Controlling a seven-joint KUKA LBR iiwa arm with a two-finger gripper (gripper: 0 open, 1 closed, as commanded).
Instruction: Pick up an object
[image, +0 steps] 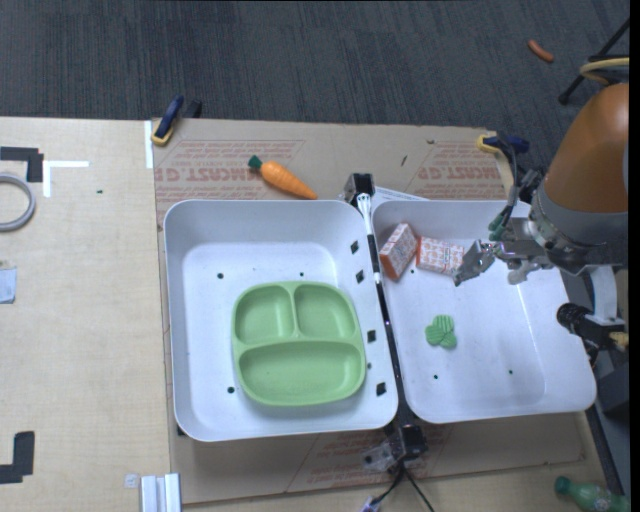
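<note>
Orange toy carrot (283, 178) on cardboard behind the bins, green bottle (590, 492) at lower right

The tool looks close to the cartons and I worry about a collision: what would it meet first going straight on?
Probably the small white carton, just left of the tool, with the red carton beyond; height above them is unclear.

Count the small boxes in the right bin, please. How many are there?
2. One red box stands at the right bin's back left corner. One pale box lies just to its right, close to the gripper. The arm may hide more.
</note>
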